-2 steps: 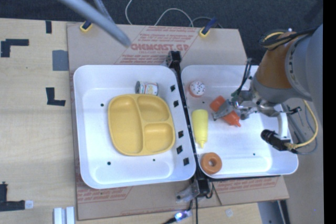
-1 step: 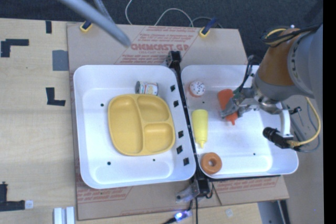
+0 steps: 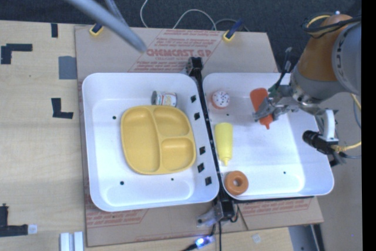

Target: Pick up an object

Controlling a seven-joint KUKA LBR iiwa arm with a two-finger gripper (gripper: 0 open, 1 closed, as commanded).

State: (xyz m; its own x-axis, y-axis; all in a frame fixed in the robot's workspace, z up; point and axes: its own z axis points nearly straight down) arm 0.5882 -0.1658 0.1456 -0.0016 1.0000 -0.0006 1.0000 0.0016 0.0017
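Observation:
In the right bin (image 3: pixel 294 185), an orange-red carrot-like object (image 3: pixel 259 97) lies near the back. My gripper (image 3: pixel 269 110) hangs directly over it and covers its middle, so its orange tip (image 3: pixel 266 122) pokes out below. A yellow squeeze bottle (image 3: pixel 224 141) lies along the divider, with a brown donut-shaped ring (image 3: pixel 237 182) in front of it. Behind the bottle sits a small round white and pink object (image 3: pixel 220 99).
The left bin (image 3: pixel 97 185) holds a yellow divided plate (image 3: pixel 157 139) and a small can (image 3: pixel 164 98) behind it. A black divider (image 3: pixel 204 126) runs between the bins. The arm's orange band (image 3: pixel 317 56) and cables (image 3: pixel 320 141) sit over the right bin's right side.

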